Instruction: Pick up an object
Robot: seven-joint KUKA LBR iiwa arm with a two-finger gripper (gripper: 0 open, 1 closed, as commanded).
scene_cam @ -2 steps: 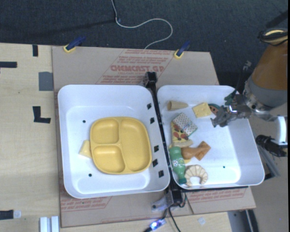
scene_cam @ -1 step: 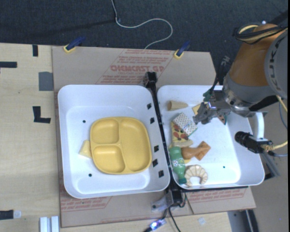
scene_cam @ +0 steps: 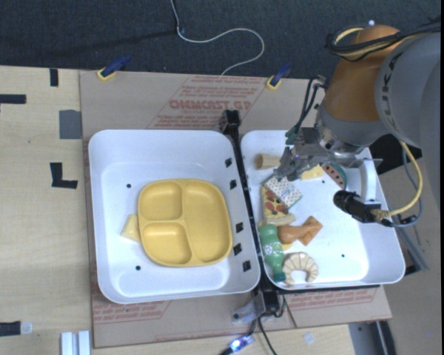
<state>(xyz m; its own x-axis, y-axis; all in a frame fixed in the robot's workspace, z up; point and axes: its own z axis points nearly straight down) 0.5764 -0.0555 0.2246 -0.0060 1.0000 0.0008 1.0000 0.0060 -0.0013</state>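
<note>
— Where do we see the gripper (scene_cam: 290,170)?

— Low in the right bin (scene_cam: 370,261), toward ten o'clock, right over a patterned square piece (scene_cam: 282,192) near the divider. Whether its claw is wide or closed, we cannot tell.

— Room to move?

— The toys crowd the bin's nine o'clock edge: a croissant (scene_cam: 303,266) at seven, a green piece (scene_cam: 270,242) beside it. The three o'clock half lies open. The left bin (scene_cam: 111,198) holds a yellow divided plate (scene_cam: 185,222).

— Any writing?

— Red print on the cardboard (scene_cam: 200,102) at twelve o'clock, upside down; we cannot read it.
</note>
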